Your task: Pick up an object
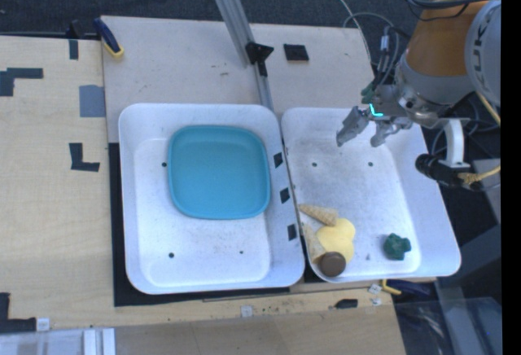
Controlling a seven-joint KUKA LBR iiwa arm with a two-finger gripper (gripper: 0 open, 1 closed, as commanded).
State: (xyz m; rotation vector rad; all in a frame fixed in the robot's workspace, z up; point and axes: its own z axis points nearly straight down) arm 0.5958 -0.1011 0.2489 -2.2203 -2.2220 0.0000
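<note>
**Small toys wait in the near corner of the right bin**

The claw [362, 133] hangs open over the far part of the right bin [358, 182], holding nothing. The yellow toy [336, 238] near the divider looks light and probably soft; grip its round middle. The green piece [397, 246] lies apart. The bin wall crowds the yellow one. A blue plate [218, 171] lies in the left bin.

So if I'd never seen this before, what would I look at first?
Probably the big blue plate in the left bin. Next, the orange-banded arm's gripper, open above the right bin. Then the yellow toy and little green thing near that bin's front edge.
</note>
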